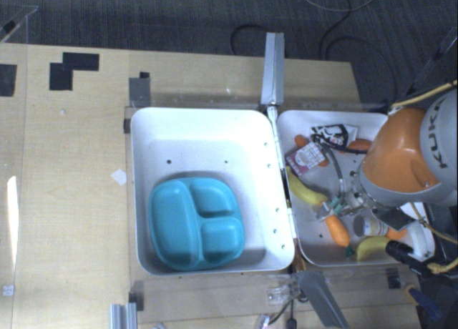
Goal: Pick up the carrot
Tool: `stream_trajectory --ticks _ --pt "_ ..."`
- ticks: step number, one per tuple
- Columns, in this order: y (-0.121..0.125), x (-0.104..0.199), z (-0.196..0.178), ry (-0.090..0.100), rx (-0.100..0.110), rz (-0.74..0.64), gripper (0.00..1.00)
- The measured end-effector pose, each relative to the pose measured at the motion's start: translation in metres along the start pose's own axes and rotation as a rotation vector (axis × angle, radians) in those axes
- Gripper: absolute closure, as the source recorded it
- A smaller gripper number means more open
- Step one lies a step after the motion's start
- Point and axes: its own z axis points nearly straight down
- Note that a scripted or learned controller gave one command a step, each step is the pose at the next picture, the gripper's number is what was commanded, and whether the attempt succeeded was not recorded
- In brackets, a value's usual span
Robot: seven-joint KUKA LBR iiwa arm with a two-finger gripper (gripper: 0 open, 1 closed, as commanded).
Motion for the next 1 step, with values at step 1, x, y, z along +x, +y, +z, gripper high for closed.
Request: stream_trajectory --ticks 1 --pt "0.0025 -0.0003 -0.0107 -0.002 -0.005 -0.002 1.0"
